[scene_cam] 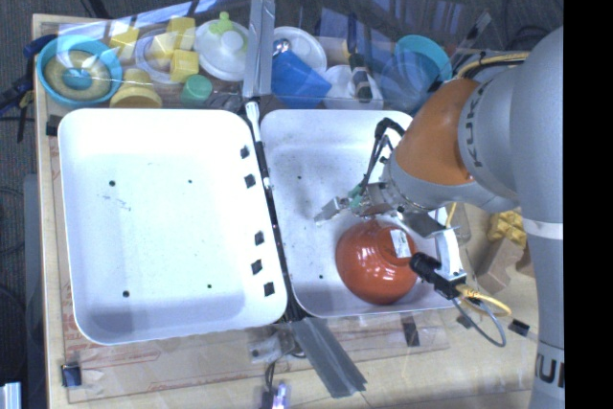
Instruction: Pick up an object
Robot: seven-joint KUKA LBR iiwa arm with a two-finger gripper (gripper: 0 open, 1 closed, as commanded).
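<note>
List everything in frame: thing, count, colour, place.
white bins: 2, white, side by side on the bench.
red ball: 1, red-orange, near edge of right-hand bin, under the arm's wrist.
clear storage boxes: 2, transparent, behind the bins, holding yellow, blue, green and white toy dishes.
arm: 1, grey with orange band, reaching in from the right.
gripper: 1, dark, just above the ball.
</note>
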